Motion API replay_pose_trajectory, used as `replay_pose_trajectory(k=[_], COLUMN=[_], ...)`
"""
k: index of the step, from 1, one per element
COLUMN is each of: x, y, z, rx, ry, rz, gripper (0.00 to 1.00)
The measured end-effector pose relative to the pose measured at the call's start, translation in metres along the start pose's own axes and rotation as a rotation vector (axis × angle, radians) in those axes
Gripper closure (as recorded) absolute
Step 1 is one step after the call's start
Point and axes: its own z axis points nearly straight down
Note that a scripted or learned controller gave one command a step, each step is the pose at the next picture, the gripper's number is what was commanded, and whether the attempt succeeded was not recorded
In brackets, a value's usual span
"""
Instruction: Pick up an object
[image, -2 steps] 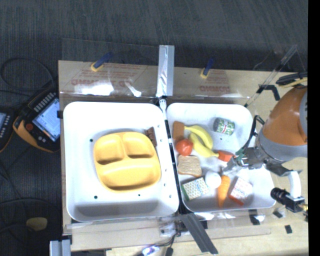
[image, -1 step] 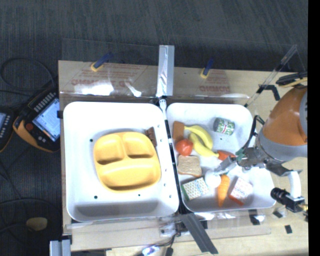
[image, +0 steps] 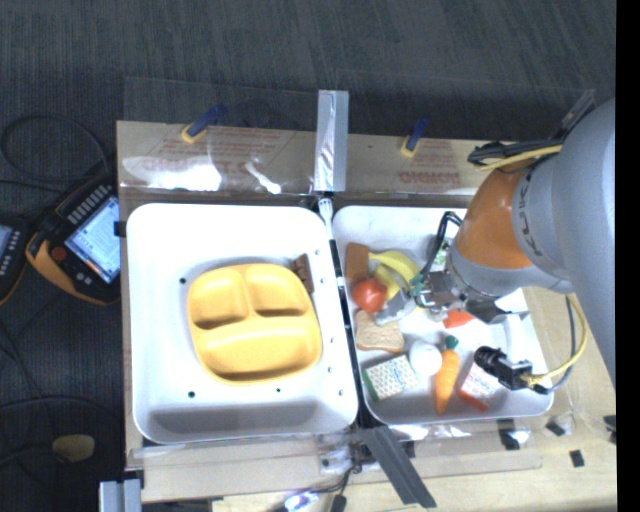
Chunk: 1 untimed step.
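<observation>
Arm: the grey KUKA arm (image: 575, 215) reaches in from the right, its orange band over the right bin (image: 530, 405), wrist low above the bin's middle.

Gripper: the gripper (image: 432, 290) sits among the toy food, just right of the banana; the wrist hides it (its opening cannot be told from this slant).

Banana: a yellow banana (image: 392, 268) lies near the bin's upper left, its long axis running roughly left to right with a slight curve, one end toward the gripper.

Tomato: a red tomato (image: 369, 294) rests just below the banana, touching or nearly touching it.

Bread: a tan slice of bread (image: 379, 335) lies flat below the tomato, against the bin's left wall.

Carrot: an orange carrot (image: 447, 377) lies near the front, long axis close to vertical in the frame, green top pointing up, tip toward the front wall.

Others: a white egg-like piece (image: 424, 357) beside the carrot, a green-and-white packet (image: 391, 377) to its left, a red carton (image: 474, 390) to its right, perhaps a small red piece (image: 458, 319) under the wrist.

Left bin: the left bin (image: 160, 250) holds a yellow divided tray (image: 254, 320), lying flat.

Outside: a handheld controller (image: 85, 245) lies left of the bench.
</observation>
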Motion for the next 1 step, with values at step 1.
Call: replay_pose_trajectory(k=[1], x=[-0.0599], y=[-0.0236], z=[-0.0001], rx=[-0.001], ry=[0.007], rz=[-0.208], gripper=[0.00])
